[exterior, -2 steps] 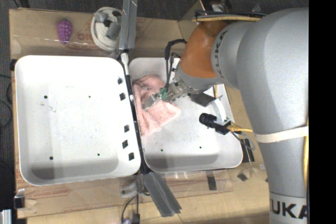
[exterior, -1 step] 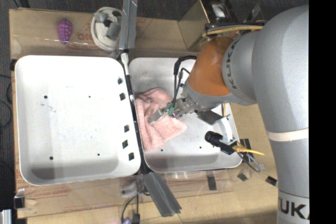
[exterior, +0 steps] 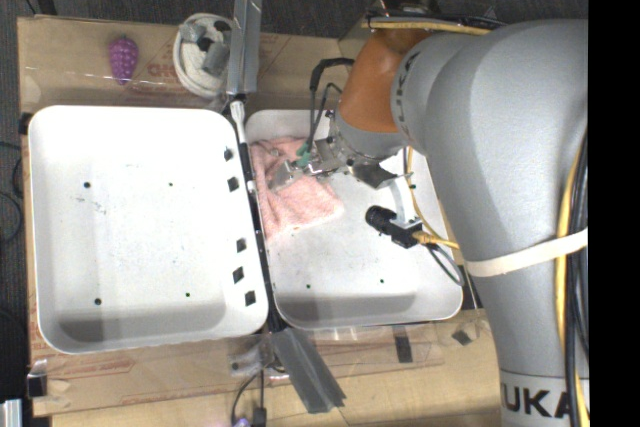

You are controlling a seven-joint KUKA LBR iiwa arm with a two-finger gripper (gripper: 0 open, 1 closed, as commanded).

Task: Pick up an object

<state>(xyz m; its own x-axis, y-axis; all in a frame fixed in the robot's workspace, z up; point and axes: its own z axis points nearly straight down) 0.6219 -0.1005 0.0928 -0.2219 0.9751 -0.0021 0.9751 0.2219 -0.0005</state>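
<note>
Gripper (exterior: 296, 167) sits low in the right bin (exterior: 345, 300), its tip down on a crumpled pink cloth (exterior: 300, 200) that lies against that bin's left wall, but whether it is spread or pinching the cloth I cannot tell. Beside it, the left bin (exterior: 130, 215) shows bare white floor. The arm (exterior: 480, 165) reaches in from the right and hides the right bin's far side, and on the bench (exterior: 70, 55) behind lie a purple thing (exterior: 123, 58) and a white roll (exterior: 205, 50), too small to name.

arm bent low, pincer (exterior: 292, 171) pointing left
</note>
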